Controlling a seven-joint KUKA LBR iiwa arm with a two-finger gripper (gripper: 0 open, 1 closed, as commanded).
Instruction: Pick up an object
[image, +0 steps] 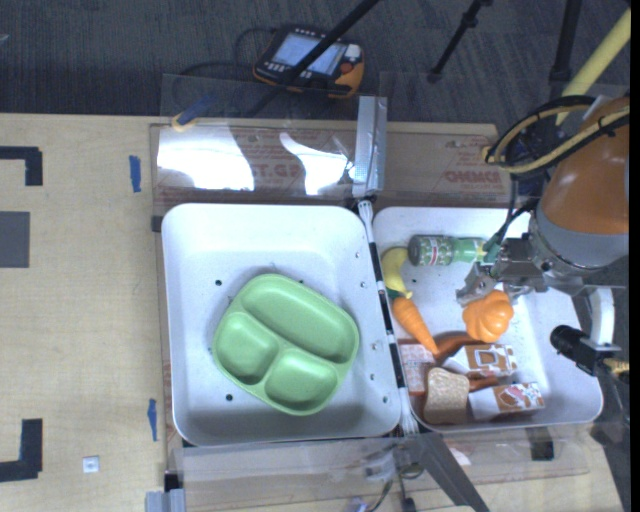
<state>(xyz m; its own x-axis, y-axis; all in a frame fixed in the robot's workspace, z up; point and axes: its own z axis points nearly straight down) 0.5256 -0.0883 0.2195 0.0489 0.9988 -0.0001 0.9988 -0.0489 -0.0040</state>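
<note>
Pincer (497, 278): over right bin (580, 395), just above orange pumpkin (488, 317); grip unclear.
Bench (80, 300): pale wood, dark floor beyond.
Arm (590, 200): from right, bent down.

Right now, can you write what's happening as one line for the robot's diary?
gripper: over right bin, above orange pumpkin | grasp: none seen | green plate: left bin | task: pending

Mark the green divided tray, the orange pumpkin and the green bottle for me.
green divided tray (287, 343): camera view, centre ridge of the tray.
orange pumpkin (488, 316): camera view, its rounded top.
green bottle (445, 250): camera view, middle of its body.
</note>
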